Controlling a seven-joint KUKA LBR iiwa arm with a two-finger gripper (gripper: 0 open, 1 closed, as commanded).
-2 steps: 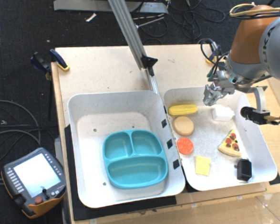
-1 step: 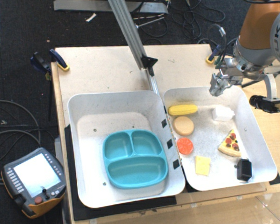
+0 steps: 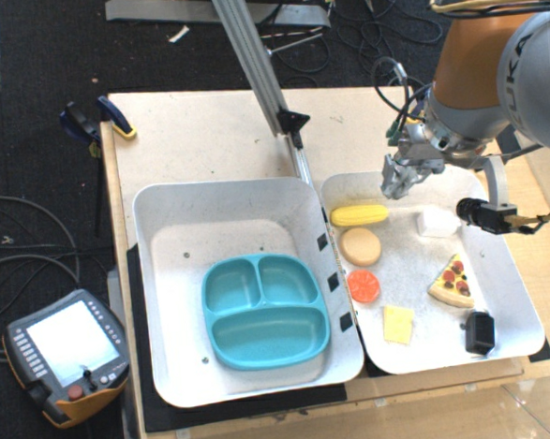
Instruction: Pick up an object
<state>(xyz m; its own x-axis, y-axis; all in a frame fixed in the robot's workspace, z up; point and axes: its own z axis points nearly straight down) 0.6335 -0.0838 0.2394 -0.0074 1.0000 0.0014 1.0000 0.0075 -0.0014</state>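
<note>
The end effector hangs over the far edge of the right bin, and how far its fingers are parted cannot be told from this slant; nothing shows between them. Just below and to its left lies a yellow banana, with a tan bun and an orange-red slice further down. A white block sits close at its lower right, a pizza wedge, yellow cheese square and black object beyond. The left bin holds a blue divided tray.
</note>
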